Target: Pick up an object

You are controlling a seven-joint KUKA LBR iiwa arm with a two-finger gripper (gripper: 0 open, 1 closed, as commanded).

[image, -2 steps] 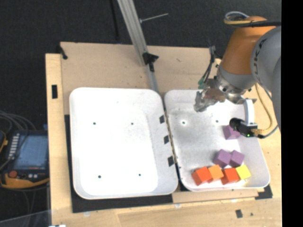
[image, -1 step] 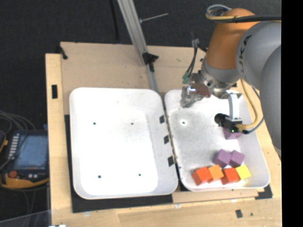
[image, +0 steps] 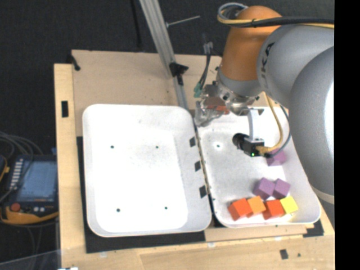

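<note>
Looking down, I see the hand (image: 209,110) low over the right bin's (image: 225,162) far left corner, by the divider; I cannot tell its state. Purple blocks (image: 271,187), orange blocks (image: 256,207) and a yellow block (image: 289,205) cluster at the bin's near edge, well apart from it.

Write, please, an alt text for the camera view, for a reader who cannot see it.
A grey robot arm with an orange band reaches from the right, its hand over the far left corner of the right bin. Purple, orange, red and yellow blocks cluster at that bin's near end. The left bin lies beside it.
</note>
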